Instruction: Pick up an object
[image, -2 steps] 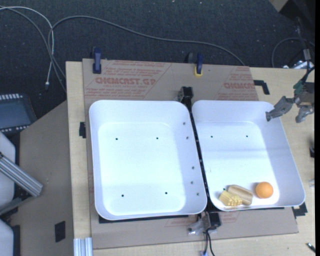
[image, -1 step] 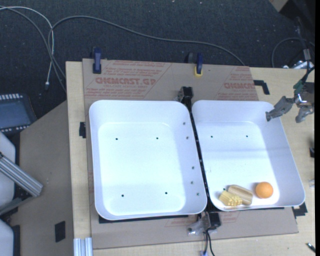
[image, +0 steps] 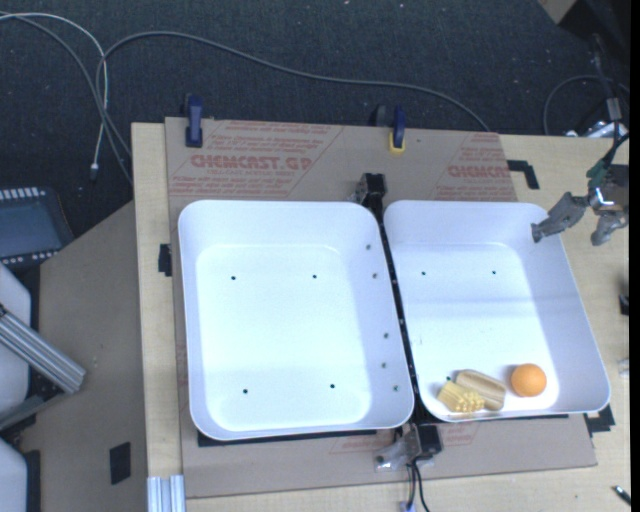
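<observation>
Two white bins side by side on bench. Left bin (image: 290, 235): bare white floor. Right bin (image: 480, 240): three items near 6 o'clock rim: orange ball (image: 528, 380) at 5 o'clock, tan roll (image: 481, 384) beside it, yellow corn piece (image: 460, 400) touching roll. Gripper (image: 580, 222) at 2 o'clock over right bin's far corner, fingers spread apart, nothing between them, well apart from items.

Surface (image: 300, 165): brown board with faded red lettering
Clamps (image: 193, 118): two blue ones on the far edge
Cables (image: 90, 60): trail over dark floor
Left bin (image: 290, 225): white, shallow
</observation>
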